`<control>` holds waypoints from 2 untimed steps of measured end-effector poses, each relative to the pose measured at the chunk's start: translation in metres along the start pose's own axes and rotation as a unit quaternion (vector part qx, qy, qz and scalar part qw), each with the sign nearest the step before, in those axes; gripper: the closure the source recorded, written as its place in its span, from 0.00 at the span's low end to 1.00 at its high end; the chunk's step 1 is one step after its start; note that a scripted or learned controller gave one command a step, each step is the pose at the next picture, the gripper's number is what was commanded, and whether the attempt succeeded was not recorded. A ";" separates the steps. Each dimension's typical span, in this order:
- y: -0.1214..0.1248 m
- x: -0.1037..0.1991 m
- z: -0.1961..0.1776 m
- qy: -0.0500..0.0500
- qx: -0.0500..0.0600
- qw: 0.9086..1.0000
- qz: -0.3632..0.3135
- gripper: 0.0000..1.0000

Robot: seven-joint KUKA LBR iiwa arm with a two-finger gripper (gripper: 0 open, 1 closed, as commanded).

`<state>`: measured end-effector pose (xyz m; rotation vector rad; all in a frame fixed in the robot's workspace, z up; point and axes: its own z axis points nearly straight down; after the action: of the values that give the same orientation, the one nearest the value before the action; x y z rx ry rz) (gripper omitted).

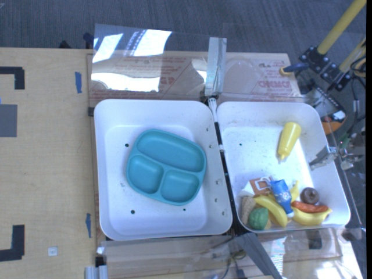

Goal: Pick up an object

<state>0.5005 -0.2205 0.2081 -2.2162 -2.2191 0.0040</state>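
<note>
1. two white bins sit side by side on the tabletop (40, 156), touching at a dark seam.
2. behind them lies a clear sheet (133, 63) catching glare, with an upright metal strip (216, 63) at the seam's far end.
3. off the right side are a yellow rod (346, 16), black clamps (319, 63) and cables (349, 127).
4. the jaws appear as a grey metal piece at the right bin's right rim, pointing inward, well apart from the clutter. i cannot tell whether they are released or clenched, and nothing shows between them.
5. the left bin (104, 156) holds one teal divided plate (165, 166), lying flat near its middle.
6. in the right bin (261, 112), a yellow bottle (288, 139) lies alone in the upper half, tilted, cap toward the near side.
7. the rest crowd the near edge. a banana (273, 209) lies beside a green fruit (258, 217) and a tan lump (248, 204).
8. a blue can (282, 192) leans against the banana, with an orange-and-white card (260, 185) just left of it.
9. to the right, a red chili (308, 207) rests on another yellow fruit (311, 215), with a brown round piece (310, 195) just behind.
</note>
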 end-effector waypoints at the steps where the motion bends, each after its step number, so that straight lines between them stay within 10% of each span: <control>1: 0.033 0.010 0.113 0.008 -0.003 1.000 0.004 0.00; 2: -0.017 0.044 0.121 -0.002 -0.007 1.000 0.016 0.00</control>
<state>0.4830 -0.1763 0.0869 -2.2612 -2.1910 -0.0072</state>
